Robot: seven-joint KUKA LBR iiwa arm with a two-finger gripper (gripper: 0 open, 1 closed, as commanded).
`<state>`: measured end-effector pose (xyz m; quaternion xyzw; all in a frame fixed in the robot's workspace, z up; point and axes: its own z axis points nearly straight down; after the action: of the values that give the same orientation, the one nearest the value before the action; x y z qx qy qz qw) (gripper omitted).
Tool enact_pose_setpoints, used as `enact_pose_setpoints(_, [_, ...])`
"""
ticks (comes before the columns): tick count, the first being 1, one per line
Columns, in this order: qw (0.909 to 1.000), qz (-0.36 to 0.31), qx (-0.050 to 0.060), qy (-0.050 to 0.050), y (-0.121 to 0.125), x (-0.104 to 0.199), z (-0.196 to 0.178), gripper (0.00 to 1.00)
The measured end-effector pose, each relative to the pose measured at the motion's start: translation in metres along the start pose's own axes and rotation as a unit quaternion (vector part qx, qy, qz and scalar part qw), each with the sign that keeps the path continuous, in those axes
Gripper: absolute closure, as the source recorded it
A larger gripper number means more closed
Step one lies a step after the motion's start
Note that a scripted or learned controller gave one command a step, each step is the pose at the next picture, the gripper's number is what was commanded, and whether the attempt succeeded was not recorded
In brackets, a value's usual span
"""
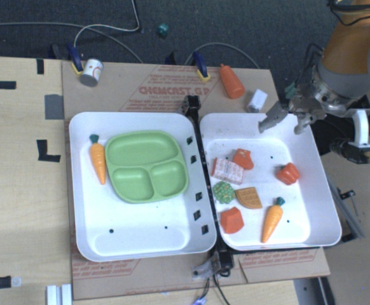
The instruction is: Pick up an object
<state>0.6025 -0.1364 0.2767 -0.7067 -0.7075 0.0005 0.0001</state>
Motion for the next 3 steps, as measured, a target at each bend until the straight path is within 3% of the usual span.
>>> enact_pose_setpoints(1, [1.0000,0.000,0.001,0.001,0.016,-0.007,0.103,0.00])
enact_pose_setpoints(2, [1.0000,0.000,0.001,0.000,0.048,0.001,0.171,0.00])
enact_pose_setpoints(3, [1.0000,0.000,-0.002,-0.001,0.032,0.008,0.190,0.00])
